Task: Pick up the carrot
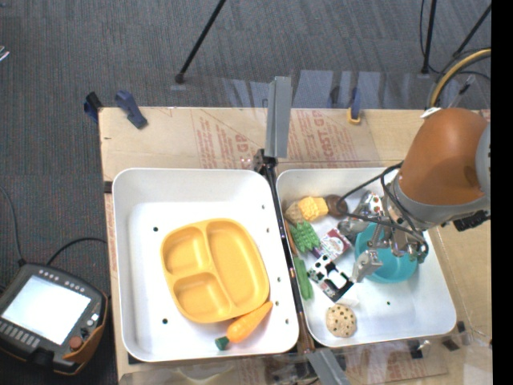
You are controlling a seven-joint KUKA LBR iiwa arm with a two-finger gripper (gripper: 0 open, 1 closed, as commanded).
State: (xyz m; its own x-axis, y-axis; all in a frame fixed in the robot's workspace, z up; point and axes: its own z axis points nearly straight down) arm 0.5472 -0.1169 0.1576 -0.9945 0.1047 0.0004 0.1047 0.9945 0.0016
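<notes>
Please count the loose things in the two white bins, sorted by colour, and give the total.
Orange: 1, carrot
Yellow: 2, tray, corn
Green: 1, toy
Teal: 1, bowl
Tan: 1, cookie
Black and white: 1, block
Total: 7; small items under the gripper are unclear.

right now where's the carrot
In the camera view the carrot lies in the left bin, near its front right corner, touching the yellow divided plate's lower right edge.
</notes>
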